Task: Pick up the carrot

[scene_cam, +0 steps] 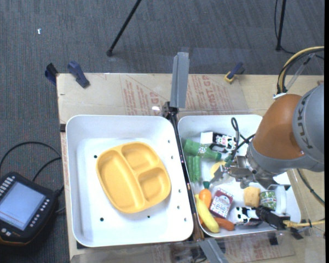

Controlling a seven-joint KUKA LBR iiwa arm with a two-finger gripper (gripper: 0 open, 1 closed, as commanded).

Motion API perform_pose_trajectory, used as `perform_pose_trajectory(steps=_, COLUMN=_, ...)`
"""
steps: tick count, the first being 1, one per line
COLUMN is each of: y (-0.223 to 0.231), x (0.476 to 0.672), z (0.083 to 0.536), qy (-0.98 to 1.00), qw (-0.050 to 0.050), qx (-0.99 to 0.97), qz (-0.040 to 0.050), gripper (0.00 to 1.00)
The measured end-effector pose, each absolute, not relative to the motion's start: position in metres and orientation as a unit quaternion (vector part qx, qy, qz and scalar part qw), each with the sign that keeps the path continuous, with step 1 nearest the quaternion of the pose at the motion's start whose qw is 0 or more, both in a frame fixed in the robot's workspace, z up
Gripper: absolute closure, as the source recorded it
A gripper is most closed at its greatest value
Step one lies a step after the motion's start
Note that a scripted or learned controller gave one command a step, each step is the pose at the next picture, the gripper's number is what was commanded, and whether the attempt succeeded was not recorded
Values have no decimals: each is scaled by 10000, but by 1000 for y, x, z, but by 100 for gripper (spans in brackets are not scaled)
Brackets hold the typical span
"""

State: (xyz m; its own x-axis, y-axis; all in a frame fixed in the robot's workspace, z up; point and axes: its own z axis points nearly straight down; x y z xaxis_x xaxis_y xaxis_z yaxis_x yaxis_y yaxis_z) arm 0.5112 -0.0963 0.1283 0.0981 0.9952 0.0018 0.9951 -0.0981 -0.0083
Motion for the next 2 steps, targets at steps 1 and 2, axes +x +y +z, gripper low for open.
perform_pose_trajectory(steps=1, y=-52, x=493, z=226, qy=-7171, qw=25, qx=-6970, qz=14, gripper=0)
perform_pose_trajectory(steps=2, y=-83, x=500, z=103, qy=-7578, qw=33, qx=-6525, qz=16, gripper=0)
